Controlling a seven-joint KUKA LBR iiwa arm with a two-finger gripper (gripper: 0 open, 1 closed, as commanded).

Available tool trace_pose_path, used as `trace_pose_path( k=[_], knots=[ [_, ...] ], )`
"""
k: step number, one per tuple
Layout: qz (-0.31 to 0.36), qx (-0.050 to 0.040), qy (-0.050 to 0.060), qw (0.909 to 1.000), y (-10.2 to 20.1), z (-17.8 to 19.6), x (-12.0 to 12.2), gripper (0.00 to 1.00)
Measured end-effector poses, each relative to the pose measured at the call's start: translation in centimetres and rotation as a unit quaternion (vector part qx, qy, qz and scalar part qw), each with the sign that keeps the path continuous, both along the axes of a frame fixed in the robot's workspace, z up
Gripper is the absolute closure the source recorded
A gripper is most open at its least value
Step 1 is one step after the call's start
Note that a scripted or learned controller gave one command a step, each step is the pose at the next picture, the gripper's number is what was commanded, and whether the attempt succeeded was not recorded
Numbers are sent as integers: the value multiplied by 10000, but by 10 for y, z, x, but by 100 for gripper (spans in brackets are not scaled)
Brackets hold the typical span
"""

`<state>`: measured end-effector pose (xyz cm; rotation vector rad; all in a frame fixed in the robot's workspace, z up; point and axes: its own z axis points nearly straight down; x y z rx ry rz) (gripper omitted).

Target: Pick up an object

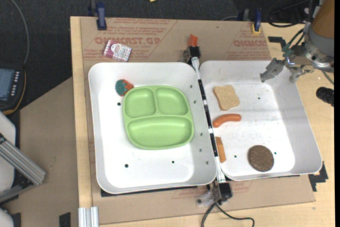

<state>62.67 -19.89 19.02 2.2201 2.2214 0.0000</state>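
Nearest us, brown disc [261, 158] lies in right bin [297, 114] | sausage [227, 120], toast [226, 97] loose beside divider, reachable | gripper [280, 68] hovers far-right, jaws apart, we judge pre-grasp.

A cardboard-topped bench [159, 40] carries two shallow white bins side by side: the left bin [106, 157] toward nine o'clock, the right bin [297, 130] toward three, their inner edges touching. A small pink-and-white packet [117, 50] lies on the cardboard at eleven o'clock, just beyond the left bin's far corner. Blue clamps [99, 14] grip the far edge at twelve.
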Motion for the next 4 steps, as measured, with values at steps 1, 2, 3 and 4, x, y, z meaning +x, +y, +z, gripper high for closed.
trace_pose_path(
  k=[1,2,3,4],
  knots=[
    [45,31,33,10000,104,-51,-1,0],
    [6,10,31,10000,107,-109,18,0],
    [3,6,14,10000,106,-105,19,0],
    [-3,3,16,10000,104,-105,13,0]
  ],
)
